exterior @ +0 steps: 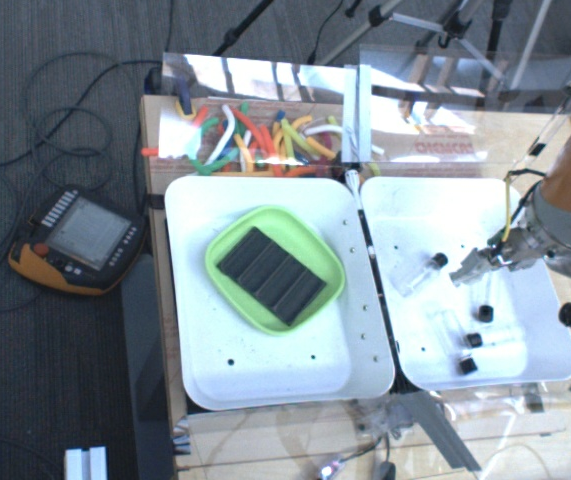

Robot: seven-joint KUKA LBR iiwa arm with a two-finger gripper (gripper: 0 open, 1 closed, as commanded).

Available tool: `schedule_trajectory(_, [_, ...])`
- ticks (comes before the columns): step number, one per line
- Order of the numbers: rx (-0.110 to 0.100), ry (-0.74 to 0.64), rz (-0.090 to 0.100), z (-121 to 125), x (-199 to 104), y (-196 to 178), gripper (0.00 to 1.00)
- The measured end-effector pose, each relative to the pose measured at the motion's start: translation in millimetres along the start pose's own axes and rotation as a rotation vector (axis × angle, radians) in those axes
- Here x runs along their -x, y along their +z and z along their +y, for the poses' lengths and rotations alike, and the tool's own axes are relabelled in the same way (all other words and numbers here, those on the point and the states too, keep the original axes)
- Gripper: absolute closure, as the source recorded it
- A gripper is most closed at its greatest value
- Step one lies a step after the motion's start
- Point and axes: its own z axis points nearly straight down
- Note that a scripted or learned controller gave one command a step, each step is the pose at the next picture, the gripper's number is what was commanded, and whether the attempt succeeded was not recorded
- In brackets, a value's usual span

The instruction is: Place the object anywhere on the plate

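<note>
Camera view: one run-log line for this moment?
gripper: over right bin, grasp unclear | green plate: left bin, dark slab on it | vials: right bin

Both bins (265, 373) look like smooth white plastic with a faint sheen. The green plate (227, 236) looks like plastic too, matt. The dark slab (270, 276) on it is ribbed and dull. The clear vials (417, 274) in the right-hand bin look glassy, with black caps. The bench (160, 268) edge looks like bare wood.

plate (227, 246): green, rounded-square, lying flat in your left bin
object (270, 275): dark ribbed slab, flat on the plate, set diagonally
</note>
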Motion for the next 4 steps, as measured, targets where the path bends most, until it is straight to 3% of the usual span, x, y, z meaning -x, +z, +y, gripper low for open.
schedule_trajectory(1, [0.001, -0.199, 0.003, -23.5, -83.1, -19.4, 1.00])
schedule_trajectory(2, [0.001, -0.425, 0.003, -10.2, -152.5, 6.7, 1.00])
schedule_trajectory(3, [0.001, -0.529, 0.003, 62.3, -210.4, 6.6, 1.00])
schedule_trajectory(4, [0.002, -0.529, 0.003, 62.3, -210.3, 6.6, 0.00])
